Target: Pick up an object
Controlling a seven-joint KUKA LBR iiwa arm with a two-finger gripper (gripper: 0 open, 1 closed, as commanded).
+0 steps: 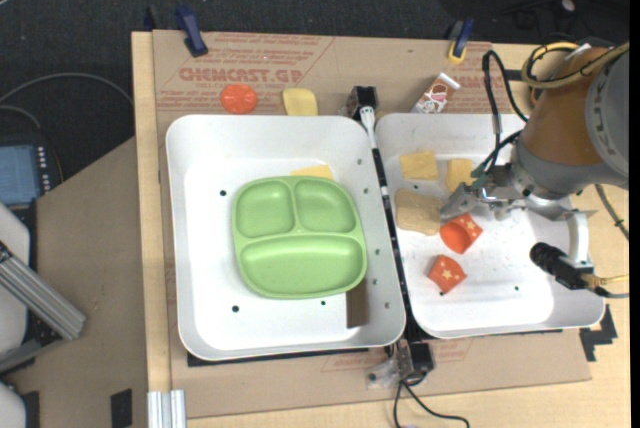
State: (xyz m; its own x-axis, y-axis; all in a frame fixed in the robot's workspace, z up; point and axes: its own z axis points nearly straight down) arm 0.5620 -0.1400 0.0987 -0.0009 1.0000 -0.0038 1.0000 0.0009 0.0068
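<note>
Gripper (466,208) in rt bin (500,316), just above red cup (460,234); finger state unclear.

The arm (590,131) is cut off at the right edge, hiding part of the right bin (480,316).

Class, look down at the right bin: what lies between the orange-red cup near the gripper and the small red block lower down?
In the camera view, only bare white bin floor separates the orange-red cup from the small red block.
</note>
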